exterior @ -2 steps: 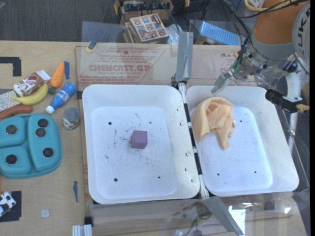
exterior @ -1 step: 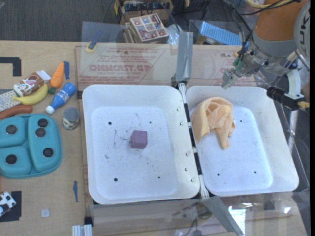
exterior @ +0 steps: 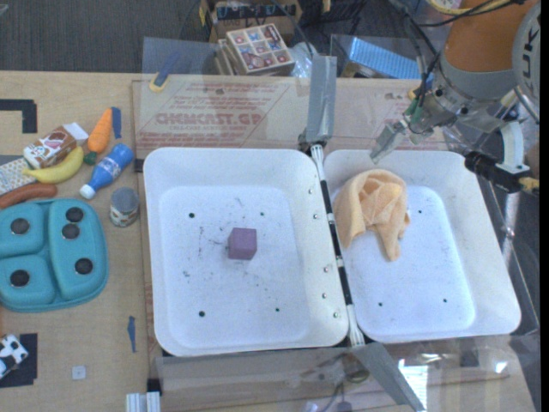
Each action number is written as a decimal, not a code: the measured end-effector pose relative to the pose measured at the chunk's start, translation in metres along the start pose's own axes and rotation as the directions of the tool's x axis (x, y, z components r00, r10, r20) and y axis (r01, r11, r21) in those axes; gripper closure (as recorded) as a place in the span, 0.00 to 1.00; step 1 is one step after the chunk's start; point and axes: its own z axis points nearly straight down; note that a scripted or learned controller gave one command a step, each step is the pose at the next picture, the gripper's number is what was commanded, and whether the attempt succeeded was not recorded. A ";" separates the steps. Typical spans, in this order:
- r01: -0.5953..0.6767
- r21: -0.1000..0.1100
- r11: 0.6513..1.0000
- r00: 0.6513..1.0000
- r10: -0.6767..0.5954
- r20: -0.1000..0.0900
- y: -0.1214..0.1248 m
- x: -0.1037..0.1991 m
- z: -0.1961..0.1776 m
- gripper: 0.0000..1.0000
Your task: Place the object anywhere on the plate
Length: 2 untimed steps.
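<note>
Wooden counter, two white bins. Purple cube sits mid left bin. Gripper hovers over right bin's back rim, just beside orange cloth; its opening cannot be told. Risk: if the cube is the target, descent from here snags cloth.
</note>
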 end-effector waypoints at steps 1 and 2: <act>0.001 -0.002 1.000 1.000 -0.001 0.002 0.002 -0.001 -0.008 1.00; 0.001 -0.002 1.000 1.000 -0.001 0.002 0.002 -0.001 -0.008 0.00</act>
